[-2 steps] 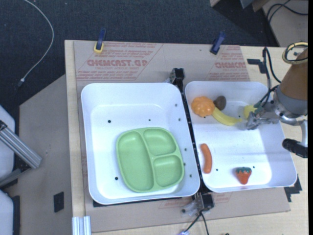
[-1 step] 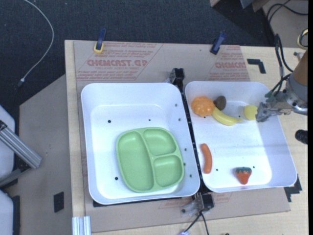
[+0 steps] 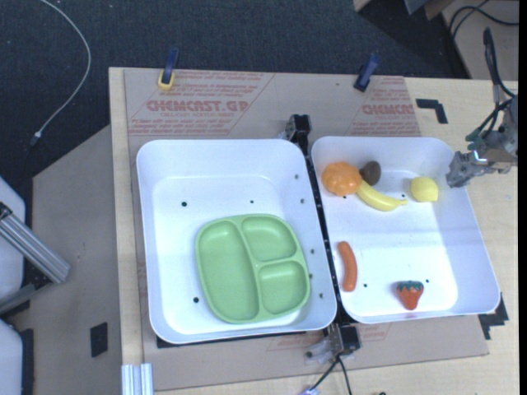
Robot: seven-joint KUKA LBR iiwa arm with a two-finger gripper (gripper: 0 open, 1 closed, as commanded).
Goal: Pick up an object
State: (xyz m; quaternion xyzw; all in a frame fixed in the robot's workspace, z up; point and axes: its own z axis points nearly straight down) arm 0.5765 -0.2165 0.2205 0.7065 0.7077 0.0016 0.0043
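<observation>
Table [image 3: 123, 179]: cardboard-topped, bearing two shallow white bins side by side.
Left bin [image 3: 165, 171]: holds a green divided plate [image 3: 251, 267], three compartments.
Right bin [image 3: 461, 245]: holds the toy food.
Banana [image 3: 379, 197]: yellow, touching the orange [image 3: 340, 178] at the bin's far left.
Sausage [image 3: 347, 266]: near the left wall.
Lemon [image 3: 424, 189]: just right of the banana's tip.
Strawberry [image 3: 409, 293]: near the front edge.
Dark brown piece [image 3: 370, 171]: behind the orange.
Gripper [image 3: 461, 171]: over the right bin's far right rim, near the lemon; fingers' spread cannot be told.
</observation>
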